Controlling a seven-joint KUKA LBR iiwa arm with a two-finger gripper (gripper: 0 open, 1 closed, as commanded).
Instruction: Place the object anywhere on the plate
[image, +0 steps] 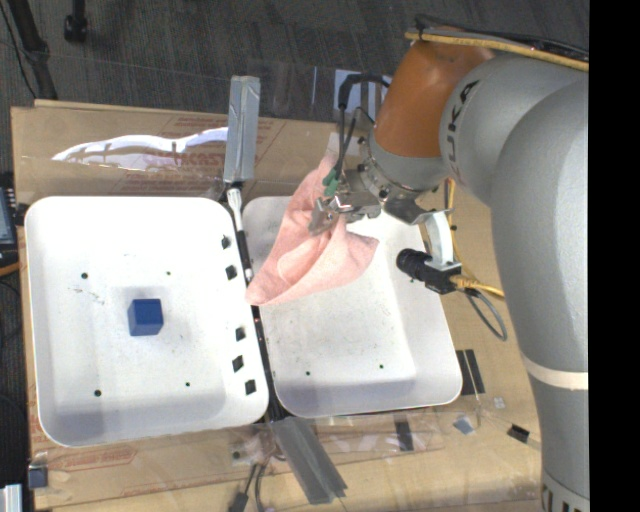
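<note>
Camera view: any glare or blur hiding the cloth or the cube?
Camera view: glare sits on the cardboard behind the left bin; pink cloth and blue cube read sharp; gripper detail is cluttered, slightly soft.

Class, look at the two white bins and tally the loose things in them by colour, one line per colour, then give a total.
Blue: 1, the block in the left bin
Pink: 1, the cloth hanging over the right bin at the end effector
Total: 2
</note>
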